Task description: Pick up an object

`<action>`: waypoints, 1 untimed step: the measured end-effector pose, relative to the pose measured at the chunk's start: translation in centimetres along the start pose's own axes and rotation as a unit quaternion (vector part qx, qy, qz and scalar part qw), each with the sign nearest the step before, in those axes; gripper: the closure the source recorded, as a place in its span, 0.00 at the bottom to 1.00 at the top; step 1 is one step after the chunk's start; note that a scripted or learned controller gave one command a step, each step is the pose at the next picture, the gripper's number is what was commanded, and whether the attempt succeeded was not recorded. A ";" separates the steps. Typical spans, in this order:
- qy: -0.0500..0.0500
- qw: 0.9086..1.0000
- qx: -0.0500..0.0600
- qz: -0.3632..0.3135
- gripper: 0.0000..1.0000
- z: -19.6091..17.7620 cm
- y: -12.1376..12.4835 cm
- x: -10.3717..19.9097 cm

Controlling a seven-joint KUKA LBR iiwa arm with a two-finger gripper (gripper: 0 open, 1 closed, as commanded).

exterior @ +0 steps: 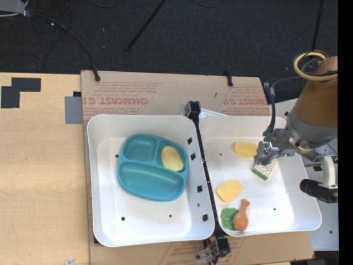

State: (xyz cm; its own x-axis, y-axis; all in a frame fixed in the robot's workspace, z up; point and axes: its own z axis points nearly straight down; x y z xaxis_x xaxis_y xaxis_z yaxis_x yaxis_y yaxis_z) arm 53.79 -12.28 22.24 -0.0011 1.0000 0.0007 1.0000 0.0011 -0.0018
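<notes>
My gripper hangs over the right bin, its tips right at a small green and white patterned piece that lies tilted beneath them. A flat yellow piece lies just left of the gripper. Lower in the same bin rest another yellow piece, a green piece and an orange drumstick-shaped toy. In the left bin sits a teal divided plate with a yellow piece in its upper right compartment.
The two bins meet along a black divider. Cardboard backs both bins, and a wooden bench top spreads to the left. The arm's orange and grey body stands over the right bin's right side.
</notes>
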 end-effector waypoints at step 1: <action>0.001 1.000 0.001 -0.002 1.00 -1.0 -0.8 5.4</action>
State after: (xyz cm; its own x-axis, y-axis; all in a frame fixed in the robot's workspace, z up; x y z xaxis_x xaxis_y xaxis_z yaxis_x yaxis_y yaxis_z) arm 52.98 -6.85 23.21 -0.0050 1.0000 0.0030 1.0000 0.0050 -0.0034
